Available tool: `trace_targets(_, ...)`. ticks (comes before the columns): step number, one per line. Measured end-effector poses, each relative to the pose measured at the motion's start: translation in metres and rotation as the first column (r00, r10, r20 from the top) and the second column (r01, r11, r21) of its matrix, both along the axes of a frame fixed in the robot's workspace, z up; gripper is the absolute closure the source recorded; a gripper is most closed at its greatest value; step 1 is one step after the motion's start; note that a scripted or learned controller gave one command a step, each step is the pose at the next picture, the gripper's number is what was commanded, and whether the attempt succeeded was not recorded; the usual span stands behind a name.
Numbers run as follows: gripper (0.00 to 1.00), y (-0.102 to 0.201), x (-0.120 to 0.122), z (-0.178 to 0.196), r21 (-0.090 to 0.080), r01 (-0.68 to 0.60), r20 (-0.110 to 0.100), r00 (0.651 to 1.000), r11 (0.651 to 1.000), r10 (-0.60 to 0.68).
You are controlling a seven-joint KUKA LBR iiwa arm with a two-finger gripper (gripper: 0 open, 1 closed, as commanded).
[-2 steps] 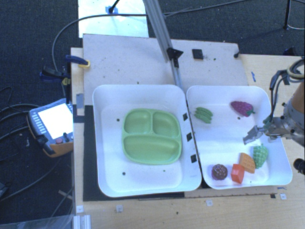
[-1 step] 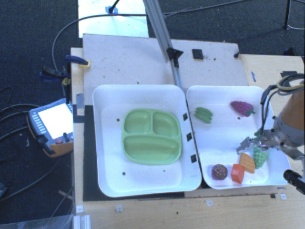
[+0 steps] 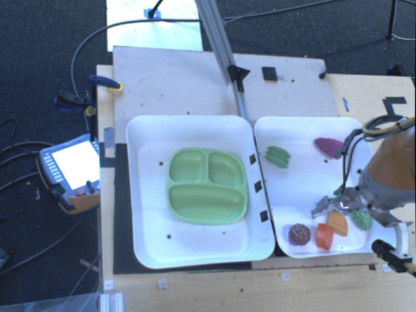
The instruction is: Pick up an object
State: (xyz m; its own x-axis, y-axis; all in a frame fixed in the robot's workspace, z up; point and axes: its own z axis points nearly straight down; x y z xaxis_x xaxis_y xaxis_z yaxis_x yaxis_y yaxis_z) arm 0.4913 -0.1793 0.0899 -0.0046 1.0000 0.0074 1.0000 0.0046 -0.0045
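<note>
Pincer (image 3: 335,207): low in your right bin (image 3: 296,135), over the orange wedge toy (image 3: 337,222); I cannot tell its state (too small).
Crowding: red piece (image 3: 324,236) touches the wedge, green lump (image 3: 362,220) just beside; a nudge scatters them.
Brown ball (image 3: 299,233): near, may roll.
Risk: closing on nothing.

The grey arm with the orange band (image 3: 393,164) is reaching in from the right side, wrist pointing down and leftward. Black and yellow cables are looping over its upper part. The metal two-finger tool (image 3: 327,206) is sitting low at the arm's left end, finger state unclear.
</note>
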Motion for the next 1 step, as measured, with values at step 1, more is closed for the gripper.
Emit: trace_targets(1,1.00,-0.0023,0.0014,0.0134,-0.006,0.002,0.007,1.000,1.000,-0.002)
